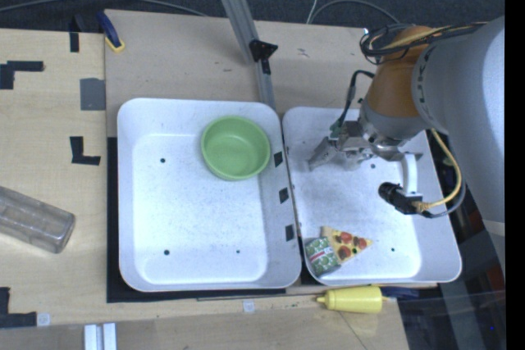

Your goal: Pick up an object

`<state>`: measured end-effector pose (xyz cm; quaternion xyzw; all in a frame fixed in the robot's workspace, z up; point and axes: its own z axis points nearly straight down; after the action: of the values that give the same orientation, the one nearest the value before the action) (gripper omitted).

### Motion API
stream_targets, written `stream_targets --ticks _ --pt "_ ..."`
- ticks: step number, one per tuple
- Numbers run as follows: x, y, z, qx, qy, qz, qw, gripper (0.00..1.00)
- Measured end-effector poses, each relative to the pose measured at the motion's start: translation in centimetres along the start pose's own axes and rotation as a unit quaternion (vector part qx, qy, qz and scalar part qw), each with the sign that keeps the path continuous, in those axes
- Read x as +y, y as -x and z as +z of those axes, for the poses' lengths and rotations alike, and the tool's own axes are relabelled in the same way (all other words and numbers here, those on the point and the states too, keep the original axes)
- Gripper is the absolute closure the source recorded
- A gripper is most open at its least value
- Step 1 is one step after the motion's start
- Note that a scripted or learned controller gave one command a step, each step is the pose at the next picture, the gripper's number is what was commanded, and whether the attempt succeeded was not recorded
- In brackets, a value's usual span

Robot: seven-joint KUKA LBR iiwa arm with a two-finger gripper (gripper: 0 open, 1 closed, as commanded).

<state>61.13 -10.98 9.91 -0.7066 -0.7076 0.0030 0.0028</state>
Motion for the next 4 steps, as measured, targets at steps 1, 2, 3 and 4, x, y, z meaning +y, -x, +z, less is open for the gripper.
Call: stream_targets --ticks 1,2,3,4 --pt "0.2 -0.1 -1.4 0.0 0.003 -0.001 1.0 1.0" --pt "-0.2 -0.1 -5.7 0.0 0.005 0.0 1.0 1.0" --pt "-1.1 0.4 -11.0 0.0 0.006 0.001 1.0 1.0" --pt "-1.1 0.4 -14.4 0.0 0.005 0.0 1.0 1.0"
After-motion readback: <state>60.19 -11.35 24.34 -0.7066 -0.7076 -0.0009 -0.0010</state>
